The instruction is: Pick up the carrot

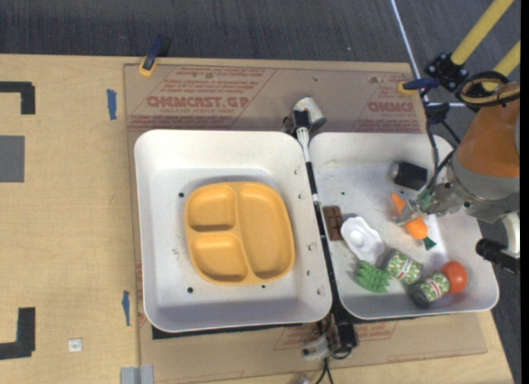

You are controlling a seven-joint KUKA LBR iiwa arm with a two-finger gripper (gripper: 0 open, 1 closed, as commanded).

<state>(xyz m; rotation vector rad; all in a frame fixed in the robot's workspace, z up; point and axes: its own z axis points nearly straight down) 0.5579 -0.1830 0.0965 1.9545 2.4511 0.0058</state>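
Carrot (417, 228) sits mid-right in the right bin (364, 155), green top pointing toward the tomato (454, 276), w/ the gripper (426, 201) right over it; can't tell if it's open, closed or gripping. A second orange bit (397, 203) just left of the gripper could get grabbed by mistake. Carrot is small and tapered, so an off-centre close prob squirts it out toward the white bottle (361, 236) or the green can (402, 267).

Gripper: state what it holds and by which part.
Cannot be told. The gripper sits right over the carrot in the right bin, but no grip shows.
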